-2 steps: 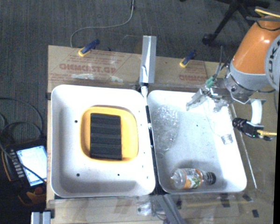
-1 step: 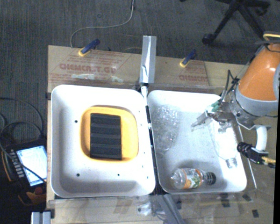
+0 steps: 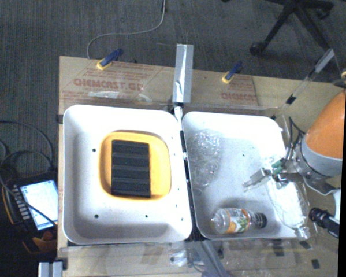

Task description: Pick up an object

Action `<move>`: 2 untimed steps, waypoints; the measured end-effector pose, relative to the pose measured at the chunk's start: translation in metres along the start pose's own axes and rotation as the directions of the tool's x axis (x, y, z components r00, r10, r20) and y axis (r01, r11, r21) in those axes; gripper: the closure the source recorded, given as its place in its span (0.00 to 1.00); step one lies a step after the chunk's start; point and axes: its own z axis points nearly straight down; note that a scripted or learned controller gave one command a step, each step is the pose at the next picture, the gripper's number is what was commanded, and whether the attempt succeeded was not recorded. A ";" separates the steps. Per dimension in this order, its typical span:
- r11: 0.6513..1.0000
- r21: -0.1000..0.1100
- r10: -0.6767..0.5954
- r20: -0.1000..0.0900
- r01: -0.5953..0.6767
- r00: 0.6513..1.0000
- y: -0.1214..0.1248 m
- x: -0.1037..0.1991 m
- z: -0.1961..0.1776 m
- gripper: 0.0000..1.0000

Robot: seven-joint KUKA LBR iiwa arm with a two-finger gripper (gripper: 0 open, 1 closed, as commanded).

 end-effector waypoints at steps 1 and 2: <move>1.000 0.000 -0.002 0.000 0.002 1.000 0.001 0.001 -0.008 1.00; 0.992 -0.002 0.127 0.003 -0.127 0.992 0.034 0.008 -0.113 1.00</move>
